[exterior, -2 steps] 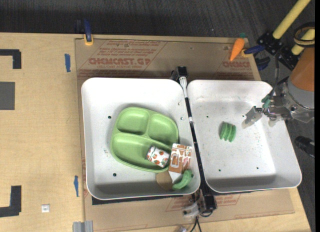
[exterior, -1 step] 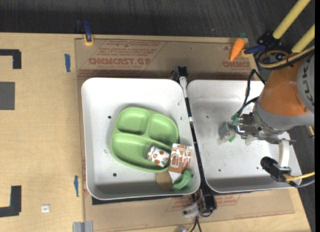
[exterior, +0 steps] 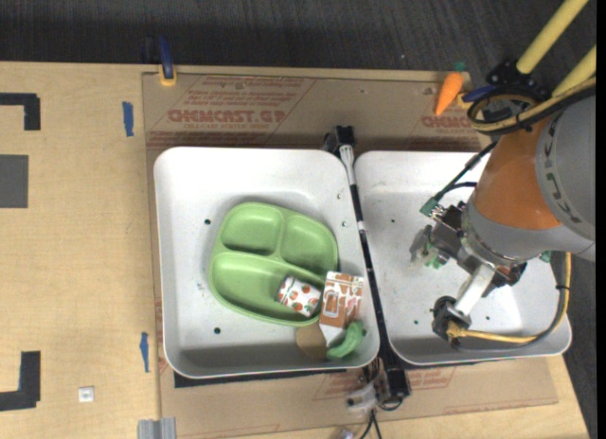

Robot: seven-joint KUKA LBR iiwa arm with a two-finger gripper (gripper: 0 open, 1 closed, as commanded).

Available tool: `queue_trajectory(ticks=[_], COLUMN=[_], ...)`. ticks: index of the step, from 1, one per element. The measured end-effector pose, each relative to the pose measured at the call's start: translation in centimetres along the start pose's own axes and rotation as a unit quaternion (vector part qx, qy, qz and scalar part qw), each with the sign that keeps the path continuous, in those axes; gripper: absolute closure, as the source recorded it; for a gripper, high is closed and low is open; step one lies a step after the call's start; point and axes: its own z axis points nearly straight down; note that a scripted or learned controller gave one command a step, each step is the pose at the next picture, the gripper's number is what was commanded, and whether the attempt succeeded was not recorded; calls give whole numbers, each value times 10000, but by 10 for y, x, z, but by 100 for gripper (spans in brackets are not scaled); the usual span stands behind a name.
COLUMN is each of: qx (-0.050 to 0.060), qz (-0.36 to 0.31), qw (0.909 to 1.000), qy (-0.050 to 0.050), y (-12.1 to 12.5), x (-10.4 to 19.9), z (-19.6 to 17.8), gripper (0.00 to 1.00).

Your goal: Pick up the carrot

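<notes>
In the camera view the pincer (exterior: 428, 240) hangs over the right bin (exterior: 398, 177), low above its white floor. From this angle I cannot tell whether it is apart or together. The carrot (exterior: 449, 94) lies outside that bin, beyond the pincer toward the far side of the bench and well apart from it. It rests on the cardboard (exterior: 284, 106) just past the bin's far rim, tilted, with its green top pointing away from the pincer and its tip toward it. It looks like a small toy, so it is likely light, stiff and smooth, and it may skid or roll if nudged. The thick orange body just below the green top seems the best hold, pinched across its width, since the tapering tip would probably slip free. Across from the pincer, the left bin (exterior: 180, 238) holds a green divided plate (exterior: 256, 248).
</notes>
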Motion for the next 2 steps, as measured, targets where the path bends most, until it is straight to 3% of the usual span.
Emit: queue_trajectory(ticks=[1, 2], qx=[-2, 17], qz=[449, -2198], qw=[9990, 9755], qy=[-3, 1], y=[24, 29], x=[-30, -37], z=[0, 0], gripper=[0, 0])
